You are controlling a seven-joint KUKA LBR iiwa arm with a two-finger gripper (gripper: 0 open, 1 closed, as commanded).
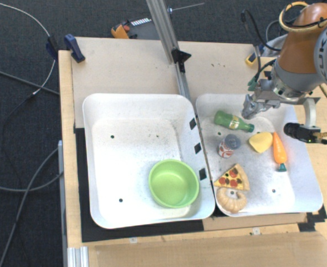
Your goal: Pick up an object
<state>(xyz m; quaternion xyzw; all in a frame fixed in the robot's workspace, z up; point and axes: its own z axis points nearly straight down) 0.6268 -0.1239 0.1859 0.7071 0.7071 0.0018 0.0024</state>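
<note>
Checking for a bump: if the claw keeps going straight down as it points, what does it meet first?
Probably the green bottle, lying just under the claw; depth is unclear from this slant.

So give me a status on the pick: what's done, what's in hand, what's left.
Done: the gripper has reached the right bin, sitting just above the cap end of the green bottle.
In hand: nothing visibly; the bottle lies flat on the bin floor.
Left: the grasp and lift. The carrot, yellow piece, pizza slice and donut lie untouched, and the green bowl sits in the left bin.
</note>
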